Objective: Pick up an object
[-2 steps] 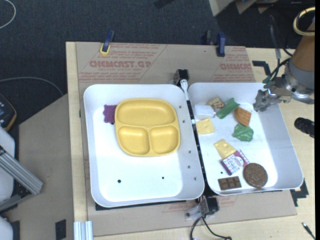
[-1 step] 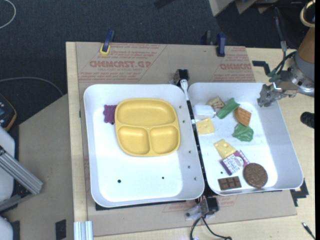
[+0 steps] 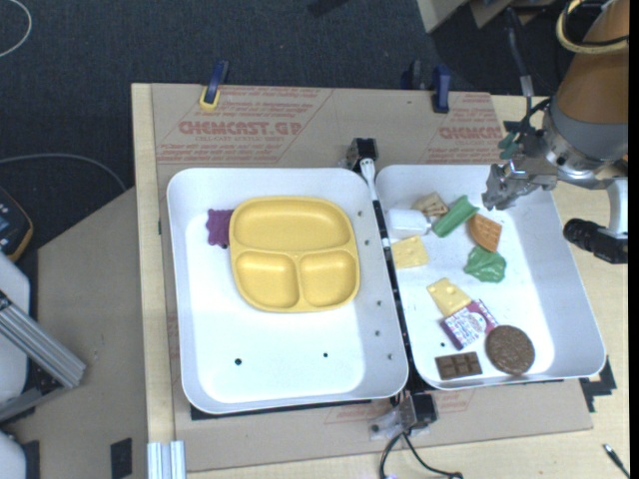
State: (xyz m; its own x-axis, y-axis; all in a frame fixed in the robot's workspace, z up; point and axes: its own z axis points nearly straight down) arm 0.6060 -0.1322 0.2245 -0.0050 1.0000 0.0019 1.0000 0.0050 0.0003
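the gripper [image 3: 499, 194] is hovering over the right bin [image 3: 579, 297]; whether its jaws are open or closed is impossible to tell. just below them an orange waffle piece [image 3: 486, 233] is lying, with a green pepper [image 3: 455, 216] just left of them.

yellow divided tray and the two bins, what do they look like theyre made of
The yellow divided tray looks like moulded plastic with a matte to satin finish: uniform colour, rounded compartment walls, soft highlights. The left bin and right bin look like thin formed white plastic, smooth and slightly glossy, with rounded corners and rolled rims. Coated metal cannot be ruled out from this view.
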